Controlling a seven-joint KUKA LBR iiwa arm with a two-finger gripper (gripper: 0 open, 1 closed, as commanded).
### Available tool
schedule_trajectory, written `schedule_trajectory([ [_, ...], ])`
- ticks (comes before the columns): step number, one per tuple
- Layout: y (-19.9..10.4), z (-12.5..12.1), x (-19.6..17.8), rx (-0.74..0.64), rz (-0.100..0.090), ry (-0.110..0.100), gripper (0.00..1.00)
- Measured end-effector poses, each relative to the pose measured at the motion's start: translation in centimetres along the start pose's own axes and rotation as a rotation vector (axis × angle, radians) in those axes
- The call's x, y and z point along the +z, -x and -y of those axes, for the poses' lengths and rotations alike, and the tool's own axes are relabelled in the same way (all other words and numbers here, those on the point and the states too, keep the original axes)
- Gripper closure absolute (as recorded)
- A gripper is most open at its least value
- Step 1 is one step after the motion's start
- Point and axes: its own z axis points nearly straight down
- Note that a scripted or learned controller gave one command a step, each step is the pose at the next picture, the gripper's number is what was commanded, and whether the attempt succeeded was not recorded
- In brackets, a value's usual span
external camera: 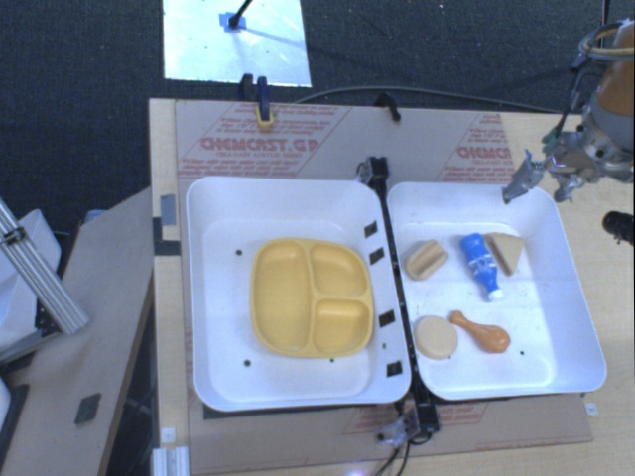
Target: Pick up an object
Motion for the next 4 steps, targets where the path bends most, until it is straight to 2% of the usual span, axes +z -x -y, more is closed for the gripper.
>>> schedule_trajectory([
  [1,-0.1,-0.2,-0.9,-0.003,0.002,0.012,0.0],
  [2,0.5,0.2,5.0,-0.001,0.002,0.009,0.0],
  [4,-0.3,-0.5,14.0,-0.006,0.003,0.013,0.0],
])
